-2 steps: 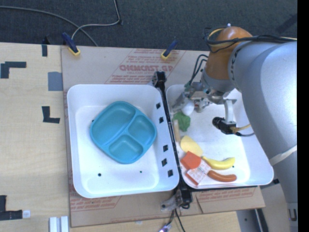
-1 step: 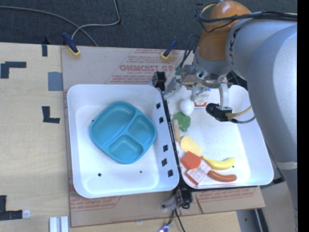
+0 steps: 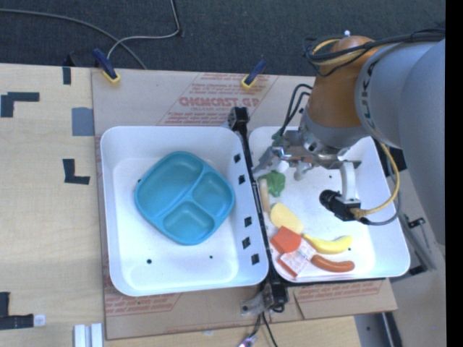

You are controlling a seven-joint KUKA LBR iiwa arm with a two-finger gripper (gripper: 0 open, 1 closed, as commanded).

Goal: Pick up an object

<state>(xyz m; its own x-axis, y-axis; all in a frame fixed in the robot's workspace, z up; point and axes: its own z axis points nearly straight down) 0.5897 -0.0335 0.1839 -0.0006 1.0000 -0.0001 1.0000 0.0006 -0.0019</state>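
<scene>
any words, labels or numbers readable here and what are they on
"CHEMCAST GP": red print on the brown cardboard sheet under the bins, seen upside down; the reading is uncertain.
Smaller red lines beside it: too blurred to read.
Red and white packet in the right bin: print too small to read.

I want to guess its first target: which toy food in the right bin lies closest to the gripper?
The green toy vegetable, just below the gripper; the yellow, orange and red pieces lie farther toward the bin's front.
</scene>
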